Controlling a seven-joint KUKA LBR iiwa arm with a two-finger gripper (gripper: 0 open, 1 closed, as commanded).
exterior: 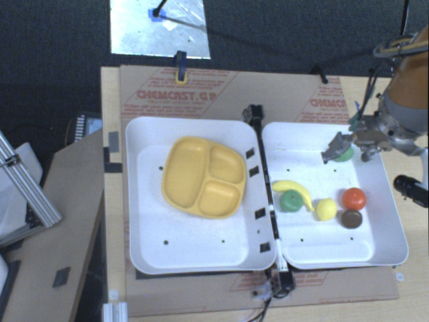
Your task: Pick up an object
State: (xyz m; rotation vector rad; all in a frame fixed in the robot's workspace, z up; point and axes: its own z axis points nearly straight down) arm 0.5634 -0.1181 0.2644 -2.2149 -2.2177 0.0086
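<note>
A green object (pixel 344 154) sits under the gripper (pixel 350 151) in the right bin (pixel 382 247); finger state unclear.

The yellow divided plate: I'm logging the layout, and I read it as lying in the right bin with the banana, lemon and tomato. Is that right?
Not quite. The camera view shows the yellow divided plate lying in the left bin. The banana, lemon and tomato lie in the right bin, as you say.
</note>
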